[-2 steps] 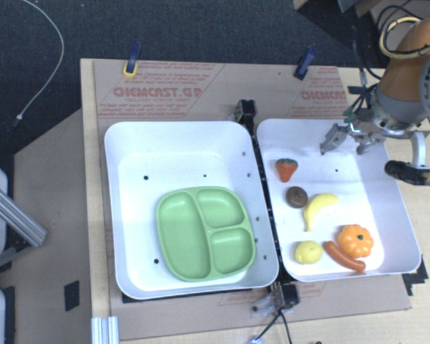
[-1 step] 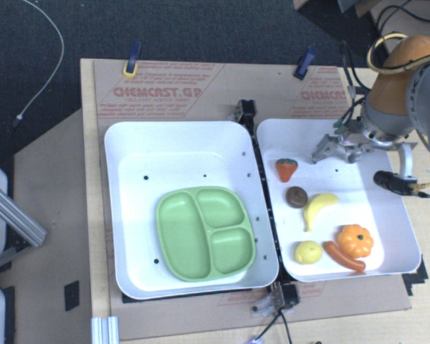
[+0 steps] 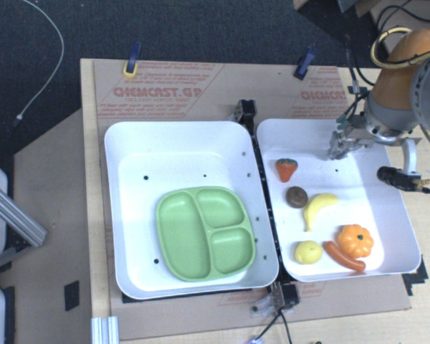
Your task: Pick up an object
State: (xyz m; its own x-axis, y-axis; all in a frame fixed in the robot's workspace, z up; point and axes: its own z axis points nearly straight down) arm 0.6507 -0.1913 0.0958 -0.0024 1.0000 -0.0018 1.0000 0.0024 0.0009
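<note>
My arm [image 3: 408, 84] is rounded grey metal with a broad orange band above the wrist. Black and pale yellow cables loop along it. My fingers [image 3: 338, 147] are small, grey, metallic.

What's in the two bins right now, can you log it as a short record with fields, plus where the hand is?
left bin: green divided plate
right bin: strawberry, brown round fruit, banana, lemon, orange pumpkin, red chili
hand: over the right bin's far end, beside the strawberry, nothing seen held
pumpkin and chili: touching
</note>
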